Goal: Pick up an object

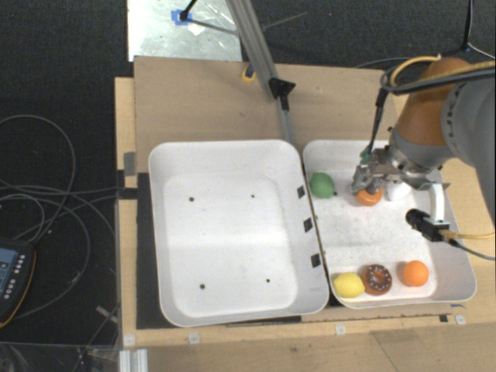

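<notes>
1. Looking at the worktop (201,99) first: it carries two white bins side by side, the left bin (167,285) and the right bin (453,277).
2. The arm (453,111) comes in from 3 o'clock and hangs over the right bin's 12 o'clock end.
3. The gripper (370,183) sits right on top of an orange object (369,198), touching or nearly so. Honestly can't tell if it's open, closed or actually gripping it, the wrist blocks too much.
4. Doing this step well, I'd say: stay centred over that orange object, come straight down, close fully before lifting, then rise slowly. The green ball (322,184) at its 9 o'clock is near but apart, so it shouldn't get bumped.
5. Down at the bin's 6 o'clock edge: a yellow lemon (348,285), brown donut (377,279) and orange ball (415,273) in a row.
6. No readable labels or brands anywhere.
</notes>
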`<control>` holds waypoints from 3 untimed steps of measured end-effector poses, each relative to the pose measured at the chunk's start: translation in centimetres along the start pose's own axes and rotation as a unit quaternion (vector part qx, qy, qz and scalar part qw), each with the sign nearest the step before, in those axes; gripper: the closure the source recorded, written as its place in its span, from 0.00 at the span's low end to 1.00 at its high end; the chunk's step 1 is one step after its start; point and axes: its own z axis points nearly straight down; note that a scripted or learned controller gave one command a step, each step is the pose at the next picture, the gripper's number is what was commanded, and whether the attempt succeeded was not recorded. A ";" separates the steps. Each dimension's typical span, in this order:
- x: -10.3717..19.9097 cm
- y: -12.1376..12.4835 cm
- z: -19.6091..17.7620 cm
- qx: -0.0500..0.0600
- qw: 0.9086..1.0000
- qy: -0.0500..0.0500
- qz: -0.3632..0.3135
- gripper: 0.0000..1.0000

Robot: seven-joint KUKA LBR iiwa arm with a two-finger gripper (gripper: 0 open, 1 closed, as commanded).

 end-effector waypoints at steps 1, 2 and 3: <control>-0.7 -0.5 -6.0 -0.002 1.000 -0.001 0.000 1.00; -0.7 -0.3 -9.1 -0.002 1.000 -0.001 -0.002 1.00; 4.8 -0.2 -8.4 0.001 1.000 0.001 -0.005 1.00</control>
